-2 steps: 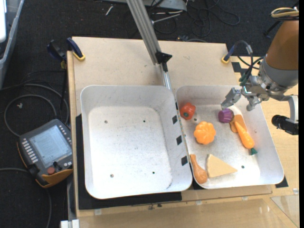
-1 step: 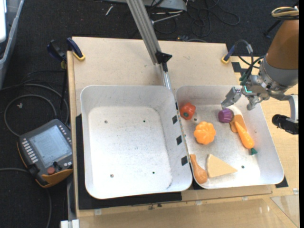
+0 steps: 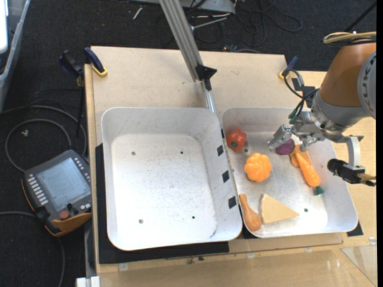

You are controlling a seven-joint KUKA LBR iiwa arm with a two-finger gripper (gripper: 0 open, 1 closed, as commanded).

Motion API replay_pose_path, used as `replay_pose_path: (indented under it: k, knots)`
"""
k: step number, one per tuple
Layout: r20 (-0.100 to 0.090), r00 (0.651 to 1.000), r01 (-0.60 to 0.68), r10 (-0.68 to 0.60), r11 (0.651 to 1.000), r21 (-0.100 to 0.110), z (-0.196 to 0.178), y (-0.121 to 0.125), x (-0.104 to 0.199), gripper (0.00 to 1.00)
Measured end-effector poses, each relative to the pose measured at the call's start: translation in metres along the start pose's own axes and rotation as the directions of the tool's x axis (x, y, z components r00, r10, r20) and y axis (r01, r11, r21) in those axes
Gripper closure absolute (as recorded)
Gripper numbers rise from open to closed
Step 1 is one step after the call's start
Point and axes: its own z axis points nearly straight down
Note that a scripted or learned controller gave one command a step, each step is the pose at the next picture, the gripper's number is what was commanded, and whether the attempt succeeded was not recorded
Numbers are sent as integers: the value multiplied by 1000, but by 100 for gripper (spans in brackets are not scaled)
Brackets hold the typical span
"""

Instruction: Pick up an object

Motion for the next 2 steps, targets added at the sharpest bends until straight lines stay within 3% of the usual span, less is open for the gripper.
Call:
replay_pose_path:
  k: [1, 2]
  knots:
    - [0, 1000, 0, 0, 1000, -1, 64, 3, -1, 0]
    - [1, 1000, 0, 0, 1000, -5, 74, 3, -1, 0]
